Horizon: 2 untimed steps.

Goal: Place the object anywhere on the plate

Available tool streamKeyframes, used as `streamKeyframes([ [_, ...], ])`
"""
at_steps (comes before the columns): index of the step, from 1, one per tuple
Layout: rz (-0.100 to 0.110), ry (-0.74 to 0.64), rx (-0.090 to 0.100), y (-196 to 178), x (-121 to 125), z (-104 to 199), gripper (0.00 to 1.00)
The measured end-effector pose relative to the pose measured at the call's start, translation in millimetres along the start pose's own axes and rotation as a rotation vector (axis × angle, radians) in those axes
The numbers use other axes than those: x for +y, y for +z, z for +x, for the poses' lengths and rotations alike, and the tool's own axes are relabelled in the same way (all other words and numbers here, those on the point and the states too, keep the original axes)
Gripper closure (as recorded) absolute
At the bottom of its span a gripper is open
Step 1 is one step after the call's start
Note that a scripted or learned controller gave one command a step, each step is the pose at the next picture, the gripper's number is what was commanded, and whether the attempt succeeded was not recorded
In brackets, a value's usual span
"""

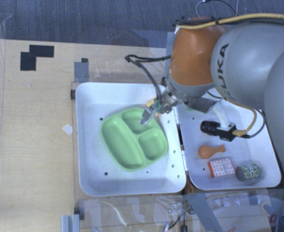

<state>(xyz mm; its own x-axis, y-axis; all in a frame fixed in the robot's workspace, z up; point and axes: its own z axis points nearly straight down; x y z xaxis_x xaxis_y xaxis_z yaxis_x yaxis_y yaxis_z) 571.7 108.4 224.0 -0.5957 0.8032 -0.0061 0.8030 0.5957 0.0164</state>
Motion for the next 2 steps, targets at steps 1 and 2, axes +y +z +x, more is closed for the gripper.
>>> streamKeyframes([
  [1,-0.006,-0.002,-0.002,-11.3,1.7,-0.9,1.00],
  [2,-0.006,-0.002,-0.002,-11.3,1.7,-0.8,0.00],
])
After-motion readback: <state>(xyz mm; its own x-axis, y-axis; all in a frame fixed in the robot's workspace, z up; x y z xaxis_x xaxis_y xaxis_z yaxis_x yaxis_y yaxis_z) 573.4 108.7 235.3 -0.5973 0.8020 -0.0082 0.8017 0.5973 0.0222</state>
